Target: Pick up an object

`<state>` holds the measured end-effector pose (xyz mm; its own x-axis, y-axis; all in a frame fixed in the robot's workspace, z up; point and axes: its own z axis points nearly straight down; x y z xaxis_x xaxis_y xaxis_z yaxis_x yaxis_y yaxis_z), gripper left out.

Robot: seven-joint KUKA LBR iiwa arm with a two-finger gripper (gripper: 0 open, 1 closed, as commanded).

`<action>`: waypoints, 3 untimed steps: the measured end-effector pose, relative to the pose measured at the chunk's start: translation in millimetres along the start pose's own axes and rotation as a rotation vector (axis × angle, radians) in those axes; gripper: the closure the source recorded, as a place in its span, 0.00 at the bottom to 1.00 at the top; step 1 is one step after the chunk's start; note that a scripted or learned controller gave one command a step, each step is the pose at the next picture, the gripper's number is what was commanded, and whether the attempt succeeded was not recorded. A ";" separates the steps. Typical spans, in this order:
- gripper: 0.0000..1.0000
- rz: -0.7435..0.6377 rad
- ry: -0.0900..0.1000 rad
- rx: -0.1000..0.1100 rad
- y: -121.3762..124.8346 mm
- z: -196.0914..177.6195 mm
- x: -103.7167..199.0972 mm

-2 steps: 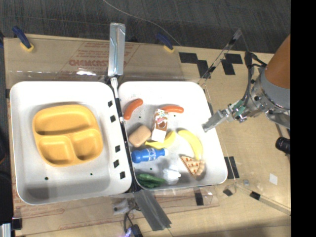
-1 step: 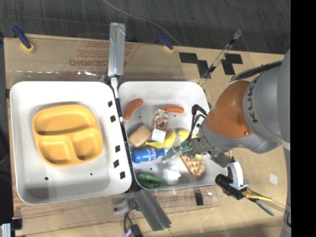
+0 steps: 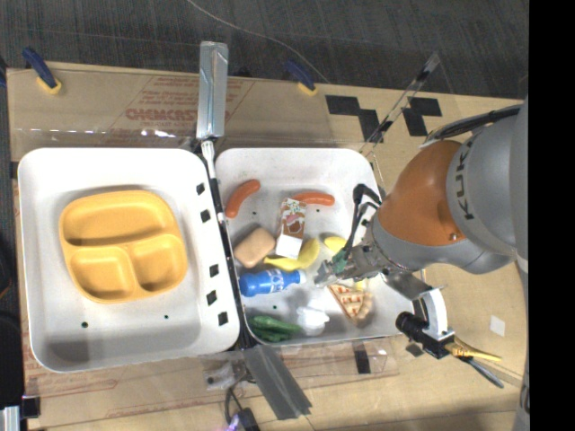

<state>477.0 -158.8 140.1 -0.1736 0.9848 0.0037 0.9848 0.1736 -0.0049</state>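
We see the arm [image 3: 449, 209] reaching in from the right over the right-hand bin [image 3: 269, 162], its grey body and orange band covering that bin's right edge; the gripper [image 3: 346, 265] hangs low above the bin's floor, among the toy food; we cannot tell how far it is open, nor whether anything sits in it, since the wrist hides most of it from above.

Just below the gripper lies a pizza slice [image 3: 350, 301], its crust nearest the tool; whether they touch we cannot tell; just above and slightly left of it sits a small yellow piece [image 3: 333, 242]; to its immediate left lies a banana [image 3: 298, 257], and beyond that a tan bread piece [image 3: 253, 247]; below and left of the gripper lies a blue bottle [image 3: 269, 282] on its side, then a white crumpled item [image 3: 313, 318] and a green vegetable [image 3: 274, 327] near the bin's lower wall.

Above and left of the gripper lies a small printed packet [image 3: 292, 218], with one sausage [image 3: 314, 199] above it and another sausage [image 3: 241, 197] further left, tilted; well away to the left, in the other bin [image 3: 36, 241], rests a yellow divided tray [image 3: 122, 243].
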 end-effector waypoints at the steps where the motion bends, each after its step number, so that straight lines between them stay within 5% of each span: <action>1: 1.00 0.415 -0.002 -0.013 85.7 43.4 31.6; 2: 1.00 0.699 -0.001 -0.003 126.7 45.3 28.1; 3: 1.00 1.103 0.003 -0.006 99.5 -52.7 131.2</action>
<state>552.6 -12.4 192.8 0.8010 0.5986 0.0026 0.5987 -0.8010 -0.0024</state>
